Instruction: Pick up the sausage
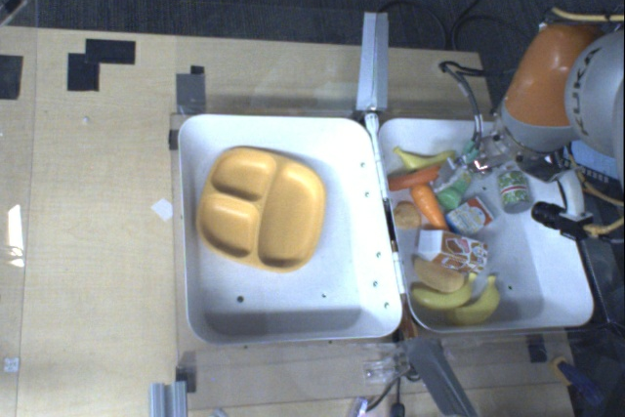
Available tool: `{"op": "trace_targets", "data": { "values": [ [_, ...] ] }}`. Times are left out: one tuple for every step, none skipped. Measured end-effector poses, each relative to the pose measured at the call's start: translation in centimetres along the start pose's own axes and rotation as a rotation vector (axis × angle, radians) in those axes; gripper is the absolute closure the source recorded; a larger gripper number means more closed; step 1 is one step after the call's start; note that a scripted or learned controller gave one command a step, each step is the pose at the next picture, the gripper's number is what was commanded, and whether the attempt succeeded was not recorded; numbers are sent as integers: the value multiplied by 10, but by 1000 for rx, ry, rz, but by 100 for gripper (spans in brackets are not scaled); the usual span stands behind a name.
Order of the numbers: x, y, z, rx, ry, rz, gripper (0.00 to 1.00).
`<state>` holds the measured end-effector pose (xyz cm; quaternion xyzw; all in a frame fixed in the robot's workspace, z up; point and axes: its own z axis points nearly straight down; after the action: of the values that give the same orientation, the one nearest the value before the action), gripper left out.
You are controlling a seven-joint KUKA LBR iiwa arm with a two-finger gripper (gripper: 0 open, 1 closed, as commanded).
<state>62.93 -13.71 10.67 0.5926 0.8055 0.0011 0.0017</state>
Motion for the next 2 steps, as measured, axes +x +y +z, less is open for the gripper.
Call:
{"op": "trace_targets", "data": {
  "values": [
    [-37,-37,15,-18,8,-217,0],
    [-37,-81,16,-14,1,-380,0]
  ]
}}
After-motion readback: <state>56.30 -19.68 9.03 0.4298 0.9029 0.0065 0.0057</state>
